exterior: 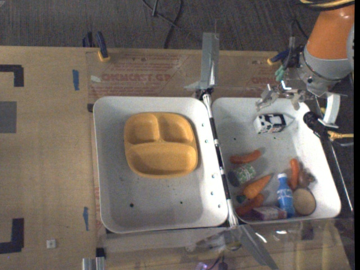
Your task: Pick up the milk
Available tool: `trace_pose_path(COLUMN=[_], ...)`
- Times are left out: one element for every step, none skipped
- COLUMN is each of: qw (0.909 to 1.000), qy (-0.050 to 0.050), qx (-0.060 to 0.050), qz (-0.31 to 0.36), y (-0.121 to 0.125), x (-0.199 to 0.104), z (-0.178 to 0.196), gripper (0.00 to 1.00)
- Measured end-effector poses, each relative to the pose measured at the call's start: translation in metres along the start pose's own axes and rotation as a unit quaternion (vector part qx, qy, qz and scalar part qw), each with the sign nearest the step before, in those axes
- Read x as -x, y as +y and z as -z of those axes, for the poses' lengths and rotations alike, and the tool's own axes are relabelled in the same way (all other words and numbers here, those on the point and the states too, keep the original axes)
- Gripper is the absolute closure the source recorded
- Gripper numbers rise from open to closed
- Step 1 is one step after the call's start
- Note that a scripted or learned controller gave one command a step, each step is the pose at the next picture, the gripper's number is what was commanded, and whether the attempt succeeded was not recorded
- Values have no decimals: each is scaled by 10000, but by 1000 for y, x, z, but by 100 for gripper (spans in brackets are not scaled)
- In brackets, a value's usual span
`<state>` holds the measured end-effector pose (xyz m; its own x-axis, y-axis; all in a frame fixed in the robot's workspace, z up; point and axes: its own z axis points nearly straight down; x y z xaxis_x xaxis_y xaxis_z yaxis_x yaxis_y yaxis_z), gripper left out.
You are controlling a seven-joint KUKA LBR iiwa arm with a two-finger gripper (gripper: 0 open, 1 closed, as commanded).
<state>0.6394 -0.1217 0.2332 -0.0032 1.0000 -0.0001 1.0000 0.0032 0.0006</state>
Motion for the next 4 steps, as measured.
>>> trace_pose_path(qw=[9915,9819,9971,9970], qy=[2,10,-31,-32], qx=[2,65,92,108], qz=[1301,1892,756,767], y=[-5,-7,33,35], x=[14,38,50,49], z=[-81,-140,-137,-126], gripper=[0,0,0,100])
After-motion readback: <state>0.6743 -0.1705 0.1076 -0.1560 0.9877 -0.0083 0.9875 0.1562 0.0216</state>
